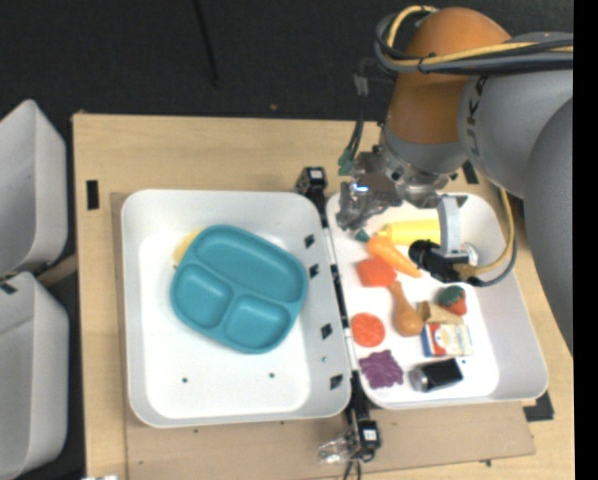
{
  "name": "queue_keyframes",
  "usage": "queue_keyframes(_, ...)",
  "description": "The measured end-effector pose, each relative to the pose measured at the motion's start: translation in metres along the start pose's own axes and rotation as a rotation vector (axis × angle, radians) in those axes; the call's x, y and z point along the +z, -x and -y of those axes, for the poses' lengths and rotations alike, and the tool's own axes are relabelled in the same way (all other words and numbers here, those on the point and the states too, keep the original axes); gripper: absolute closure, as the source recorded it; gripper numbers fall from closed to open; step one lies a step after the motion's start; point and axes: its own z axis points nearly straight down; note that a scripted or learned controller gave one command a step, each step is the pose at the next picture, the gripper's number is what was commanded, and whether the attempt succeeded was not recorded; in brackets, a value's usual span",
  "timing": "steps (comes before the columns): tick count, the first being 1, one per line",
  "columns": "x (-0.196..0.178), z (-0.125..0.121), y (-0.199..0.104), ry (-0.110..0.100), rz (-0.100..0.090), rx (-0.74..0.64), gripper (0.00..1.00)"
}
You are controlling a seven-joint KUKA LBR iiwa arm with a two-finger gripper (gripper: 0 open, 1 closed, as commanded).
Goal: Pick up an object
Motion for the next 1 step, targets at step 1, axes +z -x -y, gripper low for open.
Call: queue_keyframes(1, 0.0118, 0.0092, -0.0034, -0.001, 0.002, 0.003, 1.00)
